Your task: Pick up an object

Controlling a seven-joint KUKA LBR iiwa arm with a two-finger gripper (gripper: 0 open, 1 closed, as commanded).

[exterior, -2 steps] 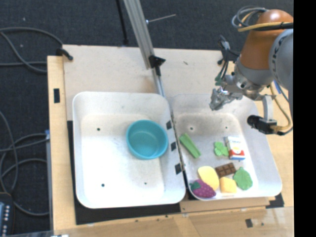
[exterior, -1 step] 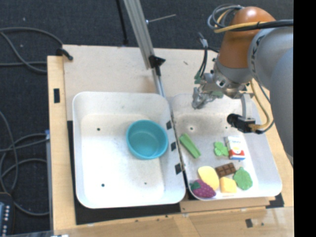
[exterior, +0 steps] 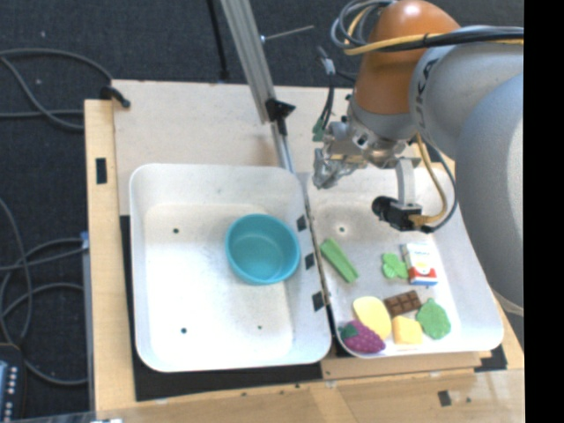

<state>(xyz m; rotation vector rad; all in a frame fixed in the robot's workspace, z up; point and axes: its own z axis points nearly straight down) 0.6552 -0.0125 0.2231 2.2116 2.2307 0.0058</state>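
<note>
- Grey metal two-finger gripper (exterior: 324, 173) hovers over the right white bin's (exterior: 476, 276) far edge, carrying nothing; open or closed, I cannot tell.
- Green plastic strip (exterior: 338, 260) lies nearest below; approach step, calling for descent onto it.
- Teal bowl (exterior: 262, 248) sits in the left bin (exterior: 159, 263).

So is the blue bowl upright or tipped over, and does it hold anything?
Upright and empty: the blue bowl sits in the left bin with its mouth facing up, its bare inside showing.
</note>
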